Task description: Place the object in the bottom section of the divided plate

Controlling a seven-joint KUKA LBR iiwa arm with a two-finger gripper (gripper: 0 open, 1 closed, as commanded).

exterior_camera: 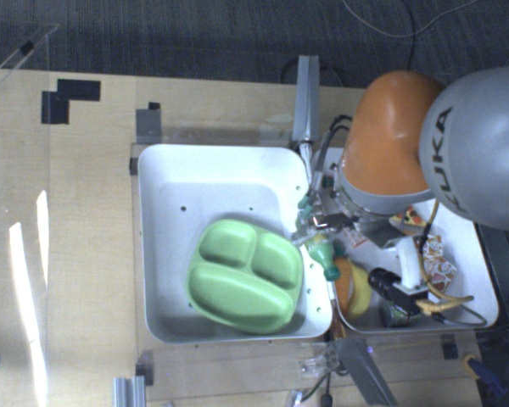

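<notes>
Camera view: one green divided plate [246, 276], two white bins [153, 253].

Two white bins sit side by side on the bench: the left bin [157, 227] and the right bin [483, 287]. One green divided plate [246, 274] lies in the left one, and it shows three sections. One arm [433, 142] reaches in. The right bin holds a jumble of small items [390, 291], too tangled and half hidden for a count.
</notes>
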